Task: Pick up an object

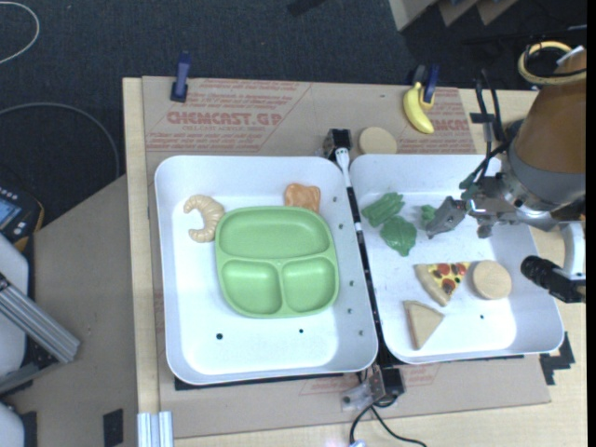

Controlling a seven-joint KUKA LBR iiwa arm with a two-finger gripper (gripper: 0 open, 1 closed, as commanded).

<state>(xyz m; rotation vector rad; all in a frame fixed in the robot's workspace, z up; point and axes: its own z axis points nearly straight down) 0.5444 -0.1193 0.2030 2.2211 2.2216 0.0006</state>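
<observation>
Over the right bin (521, 338), I read:
Gripper (445, 220): fingers look spread slightly, nothing pinched (tips low above bin floor).
Green leafy pieces (391, 222): lying just left of gripper, apart.

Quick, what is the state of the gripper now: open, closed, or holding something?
Gripper: over the right bin, beside the green pieces; open or closed cannot be told.

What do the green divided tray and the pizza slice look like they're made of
Green divided tray: probably molded plastic, matte to slightly satin, judging by its uniform color and soft rounded compartment edges. Pizza slice: likely a plastic or rubber toy, with flat painted-looking toppings; exact material is unclear.
</observation>
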